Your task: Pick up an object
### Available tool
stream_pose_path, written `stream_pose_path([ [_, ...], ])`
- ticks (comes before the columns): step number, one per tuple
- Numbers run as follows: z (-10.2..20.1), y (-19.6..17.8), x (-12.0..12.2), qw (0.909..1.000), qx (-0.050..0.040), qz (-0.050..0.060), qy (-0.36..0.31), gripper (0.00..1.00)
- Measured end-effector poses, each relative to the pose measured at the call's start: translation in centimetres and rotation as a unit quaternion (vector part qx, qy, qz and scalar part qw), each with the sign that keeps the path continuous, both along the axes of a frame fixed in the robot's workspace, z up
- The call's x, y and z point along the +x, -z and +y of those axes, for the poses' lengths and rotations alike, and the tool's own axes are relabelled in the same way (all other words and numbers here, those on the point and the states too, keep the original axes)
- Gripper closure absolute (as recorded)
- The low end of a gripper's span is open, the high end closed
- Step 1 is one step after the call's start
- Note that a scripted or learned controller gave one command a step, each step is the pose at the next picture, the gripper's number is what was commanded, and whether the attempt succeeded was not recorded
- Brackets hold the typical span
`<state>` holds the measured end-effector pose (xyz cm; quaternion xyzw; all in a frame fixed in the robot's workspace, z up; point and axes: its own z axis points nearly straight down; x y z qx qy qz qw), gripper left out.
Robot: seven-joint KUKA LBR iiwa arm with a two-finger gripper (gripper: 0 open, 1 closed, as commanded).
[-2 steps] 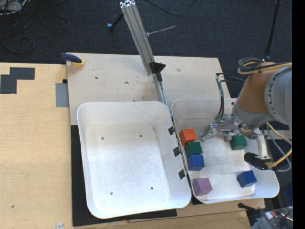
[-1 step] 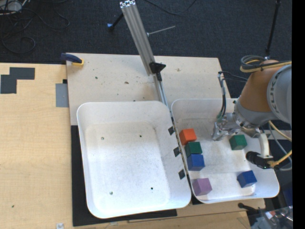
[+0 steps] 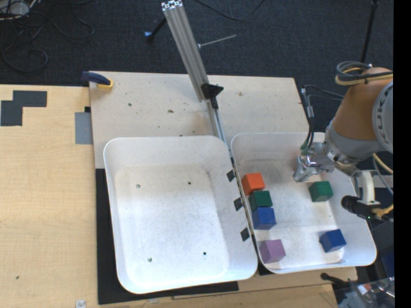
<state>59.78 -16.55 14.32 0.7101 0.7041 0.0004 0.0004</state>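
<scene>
Six small blocks sit in the right bin (image 3: pixel 359 252), and none of them is lifted. Along its left wall runs a column: an orange block (image 3: pixel 253 182) at the top, a dark green block (image 3: pixel 261 199) touching it below, a blue block (image 3: pixel 264 217) touching that one, then a purple block (image 3: pixel 272 250) a little apart near the front. Toward the right side lie a second green block (image 3: pixel 320 190) and, nearer the front rim, a second blue block (image 3: pixel 332 240).

The end effector (image 3: pixel 307 169) hangs over the right bin's middle, just beside the second green block (up and to its left from where I stand). Nothing sits between its fingers that I can make out, and whether they are spread or pressed together I cannot tell; the metal tip is too small and blurred. The arm (image 3: pixel 359 117) reaches in from the right, its orange band plain above the wrist.

The left bin (image 3: pixel 122 172) lies alongside, touching the right one at a row of black clips. Both rest on the table (image 3: pixel 154 104), with a slanted aluminium post (image 3: pixel 186 43) rising behind them.
</scene>
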Motion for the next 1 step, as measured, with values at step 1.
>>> stream_pose_path([
  [1, -0.96, -4.89, 0.37, 1.0, -0.0007, -0.001, 0.0, 1.0],
])
